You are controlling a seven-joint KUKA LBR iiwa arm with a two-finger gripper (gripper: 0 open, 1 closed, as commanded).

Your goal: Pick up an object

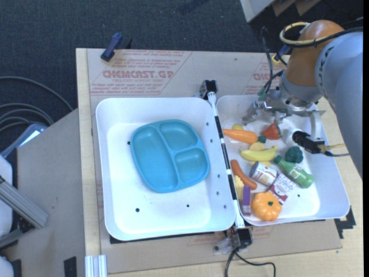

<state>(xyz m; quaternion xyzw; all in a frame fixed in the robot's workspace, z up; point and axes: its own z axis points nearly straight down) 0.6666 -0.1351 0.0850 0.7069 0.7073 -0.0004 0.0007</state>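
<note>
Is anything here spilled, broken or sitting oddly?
Nothing looks spilled or broken. The blue tray lies askew in the left bin, and the toy foods, like the pumpkin and carrot, are jumbled in the right bin.

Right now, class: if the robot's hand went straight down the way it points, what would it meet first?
Probably the small red toy vegetable, just under the hand at the back of the right white bin; the orange toy carrot lies beside it. Depth is hard to judge here.
</note>
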